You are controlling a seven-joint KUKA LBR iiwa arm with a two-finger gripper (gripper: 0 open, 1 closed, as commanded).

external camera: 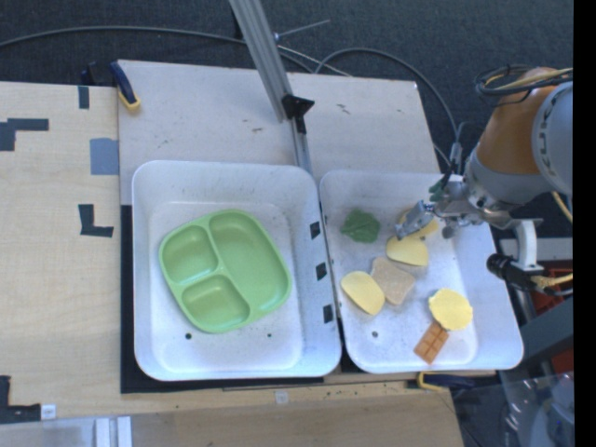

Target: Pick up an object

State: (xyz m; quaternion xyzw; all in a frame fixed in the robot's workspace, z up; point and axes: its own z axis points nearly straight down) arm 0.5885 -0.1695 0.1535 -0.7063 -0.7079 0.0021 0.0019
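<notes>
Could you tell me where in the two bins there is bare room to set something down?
Left bin: a bare strip around the green tray, widest along the right wall. Right bin: free at the far-left corner above the green lump; crowded mid-floor, food pieces beside the gripper.

A rounded grey robot arm [556, 147] with a smooth, matte shell is seen at the right of the camera view. A broad orange band [510, 138] is wrapped around it just above the wrist, its surface curved and lightly glossy. Thin black and yellow cables [506, 77] are looped over the top of the orange section. Below the band, a pale grey wrist collar [492, 191] is fitted, and from it a small silver metal two-finger gripper [418, 220] with dark fittings is extended. Fine detail there is blurred.
</notes>
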